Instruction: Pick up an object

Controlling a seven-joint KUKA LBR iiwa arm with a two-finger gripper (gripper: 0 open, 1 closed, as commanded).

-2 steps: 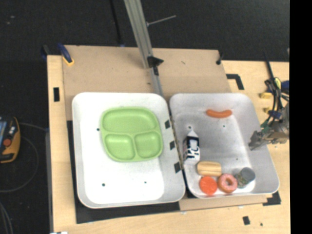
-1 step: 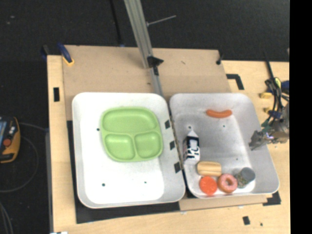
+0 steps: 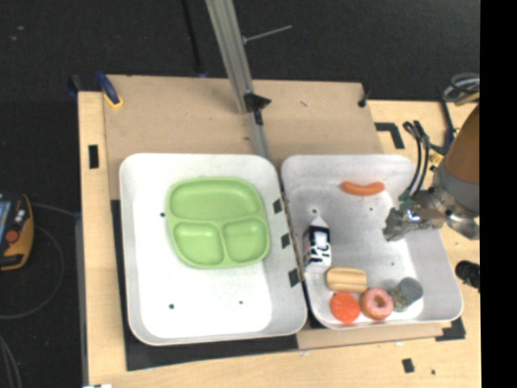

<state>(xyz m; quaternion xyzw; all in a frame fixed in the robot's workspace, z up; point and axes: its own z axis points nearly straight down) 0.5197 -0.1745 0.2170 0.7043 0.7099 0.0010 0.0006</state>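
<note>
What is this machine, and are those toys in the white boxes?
It is a robot arm, grey with an orange band. It comes in from the right side of the picture. A camera above the bench took the picture, looking down. At the arm's end is a gripper, like a hand with two fingers, hanging over the right bin. In that bin lie pretend foods: a hot dog sausage, a bread roll, a pink donut, an orange-red round thing, plus a small white and black bottle and a grey lump. The left bin holds a green plate with three sections. I see nothing between the fingers.
</note>
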